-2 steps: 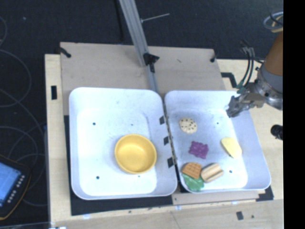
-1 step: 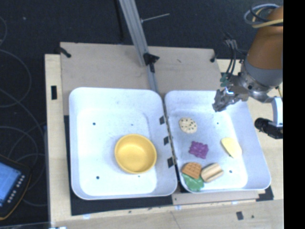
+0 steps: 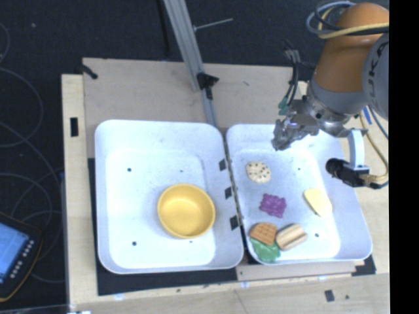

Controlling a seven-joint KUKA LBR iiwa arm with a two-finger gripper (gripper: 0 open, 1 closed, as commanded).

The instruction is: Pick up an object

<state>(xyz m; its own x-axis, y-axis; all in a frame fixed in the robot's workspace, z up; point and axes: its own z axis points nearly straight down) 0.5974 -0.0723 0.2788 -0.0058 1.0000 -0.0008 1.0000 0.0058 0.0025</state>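
Camera view: gripper (image 3: 283,140), grip state unclear, hovers above the cookie (image 3: 258,171), likely light and rigid, best pinched across its edges.

Two white bins are seen: the left bin (image 3: 118,175) and the right bin (image 3: 340,241). One yellow bowl (image 3: 186,210) is counted in the left. Six items are counted in the right: one cookie (image 3: 258,171), one purple piece (image 3: 272,205), one yellow wedge (image 3: 318,202), one waffle (image 3: 263,233), one bread roll (image 3: 291,235) and one green piece (image 3: 267,252).
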